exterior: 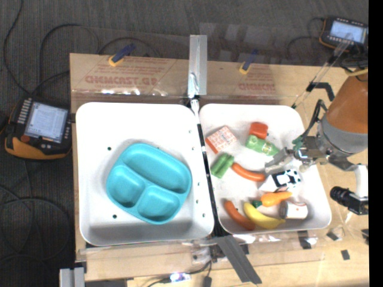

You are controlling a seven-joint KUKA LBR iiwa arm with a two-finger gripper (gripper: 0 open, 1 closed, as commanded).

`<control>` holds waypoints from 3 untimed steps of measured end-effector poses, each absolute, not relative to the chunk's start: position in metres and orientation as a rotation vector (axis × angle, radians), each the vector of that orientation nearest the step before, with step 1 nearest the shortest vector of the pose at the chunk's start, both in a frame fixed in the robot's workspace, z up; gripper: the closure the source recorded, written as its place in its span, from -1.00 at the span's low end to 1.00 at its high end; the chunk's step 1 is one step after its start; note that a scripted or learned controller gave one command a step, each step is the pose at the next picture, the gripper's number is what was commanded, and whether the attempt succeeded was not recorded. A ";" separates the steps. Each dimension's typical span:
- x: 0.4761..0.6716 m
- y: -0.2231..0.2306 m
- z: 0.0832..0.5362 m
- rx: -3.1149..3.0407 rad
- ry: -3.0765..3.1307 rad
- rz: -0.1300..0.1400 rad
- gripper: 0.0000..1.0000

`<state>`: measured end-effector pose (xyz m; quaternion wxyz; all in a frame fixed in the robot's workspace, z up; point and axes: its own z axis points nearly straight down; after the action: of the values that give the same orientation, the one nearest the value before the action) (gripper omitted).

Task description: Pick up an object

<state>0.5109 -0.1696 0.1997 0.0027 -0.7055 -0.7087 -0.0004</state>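
Your gripper [286, 160] hangs low over the right-hand shallow white bin [311, 127] — I cannot tell its state. Just below it lies a small black-and-white toy [287, 178], probably the target; just left, a long orange plastic carrot [246, 171] — crowding any descent.
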 end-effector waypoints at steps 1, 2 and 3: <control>0.512 -0.167 0.208 -2.205 -2.224 -0.005 1.00; 0.554 -0.223 0.338 -2.160 -2.284 0.003 1.00; 0.538 -0.212 0.260 -2.346 -2.087 0.003 1.00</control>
<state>0.5382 -0.2119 0.2603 0.0009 -0.7471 -0.6647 0.0010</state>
